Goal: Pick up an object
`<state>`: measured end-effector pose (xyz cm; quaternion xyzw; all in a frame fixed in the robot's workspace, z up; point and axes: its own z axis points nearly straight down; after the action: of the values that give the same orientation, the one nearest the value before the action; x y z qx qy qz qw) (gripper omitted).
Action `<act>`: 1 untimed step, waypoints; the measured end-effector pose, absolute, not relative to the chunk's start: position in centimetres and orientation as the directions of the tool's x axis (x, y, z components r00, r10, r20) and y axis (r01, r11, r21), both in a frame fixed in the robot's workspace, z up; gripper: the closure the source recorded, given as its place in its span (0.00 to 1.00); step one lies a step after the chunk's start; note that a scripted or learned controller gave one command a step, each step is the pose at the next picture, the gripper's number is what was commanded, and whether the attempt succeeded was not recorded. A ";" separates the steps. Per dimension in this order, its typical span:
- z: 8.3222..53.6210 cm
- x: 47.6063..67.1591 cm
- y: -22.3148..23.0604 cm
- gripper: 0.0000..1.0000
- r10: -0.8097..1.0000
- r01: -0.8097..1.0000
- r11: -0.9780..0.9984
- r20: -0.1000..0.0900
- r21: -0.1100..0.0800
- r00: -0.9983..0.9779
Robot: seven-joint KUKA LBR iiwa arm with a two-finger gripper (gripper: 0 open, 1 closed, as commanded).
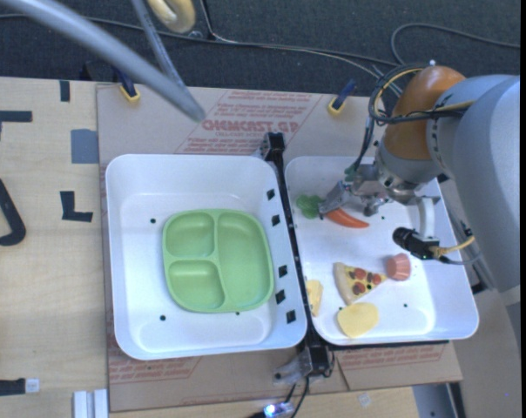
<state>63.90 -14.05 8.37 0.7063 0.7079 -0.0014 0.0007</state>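
Gripper point(346, 200) sits low by toy carrot point(343, 219), can't tell its grip; may just bump carrot & miss.

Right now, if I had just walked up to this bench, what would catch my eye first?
Probably the pale green divided plastic tray lying in the left white bin. Next, the big grey arm with its orange band, reaching into the right white bin, its gripper low over an orange toy carrot with a green top. Nearer the front lie a toy pizza slice and a pale yellow round piece.
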 end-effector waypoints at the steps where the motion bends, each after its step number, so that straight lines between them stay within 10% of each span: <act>1: 9.6 64.0 -14.0 1.00 1.000 1.000 0.003 -0.003 0.003 -0.003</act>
<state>64.01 -13.97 9.60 0.7059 0.7083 -0.0001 0.0020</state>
